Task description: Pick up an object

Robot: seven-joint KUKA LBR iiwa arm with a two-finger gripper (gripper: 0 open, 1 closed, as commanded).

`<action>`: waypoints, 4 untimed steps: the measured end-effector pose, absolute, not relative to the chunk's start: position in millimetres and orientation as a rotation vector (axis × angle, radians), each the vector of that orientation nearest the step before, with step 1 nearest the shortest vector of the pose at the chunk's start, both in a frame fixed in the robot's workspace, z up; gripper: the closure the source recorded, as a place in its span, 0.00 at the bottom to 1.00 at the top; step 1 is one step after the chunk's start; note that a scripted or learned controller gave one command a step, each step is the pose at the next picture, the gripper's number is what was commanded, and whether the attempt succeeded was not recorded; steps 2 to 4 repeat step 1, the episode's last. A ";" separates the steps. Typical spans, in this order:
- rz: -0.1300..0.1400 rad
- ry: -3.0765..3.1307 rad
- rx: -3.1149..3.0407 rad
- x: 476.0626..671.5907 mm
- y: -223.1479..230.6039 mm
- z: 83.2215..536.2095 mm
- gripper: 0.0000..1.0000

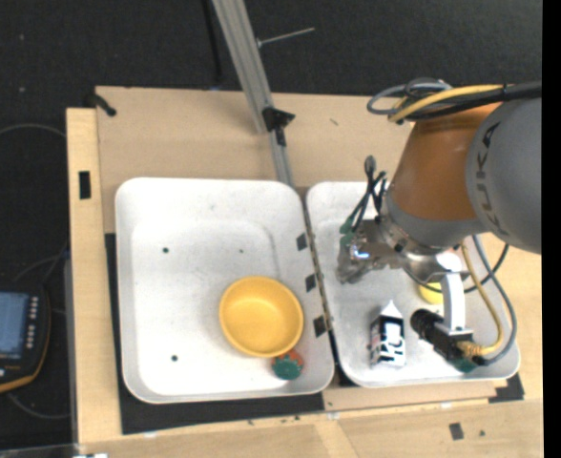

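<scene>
My gripper [355, 259] hangs low over the left part of the right bin [349, 370], close to the divider between the bins. A small black and white carton [387, 339] stands in that bin, just below and to the right of the gripper. A yellow object [432, 289] peeks out from under the wrist, mostly hidden by the arm. In the left bin [166, 246] sits a yellow bowl [261, 315], with a small teal and red object [287, 365] by the bin's front right corner.
A grey metal pole [252, 74] slants down from the top to the gap between the bins. A handheld pendant [4, 337] lies off the bench at the left. The bulky arm [452, 175] covers the right bin's upper right part.
</scene>
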State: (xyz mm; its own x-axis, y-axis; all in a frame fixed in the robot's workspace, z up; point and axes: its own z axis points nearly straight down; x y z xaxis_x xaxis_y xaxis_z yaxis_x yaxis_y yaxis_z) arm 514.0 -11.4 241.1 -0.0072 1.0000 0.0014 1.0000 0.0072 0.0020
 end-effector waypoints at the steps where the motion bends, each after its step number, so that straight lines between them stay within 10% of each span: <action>1: 0.004 2.232 2.212 525.2 50.4 245.2 1.00; 4: 0.004 2.232 2.212 525.2 50.4 245.2 1.00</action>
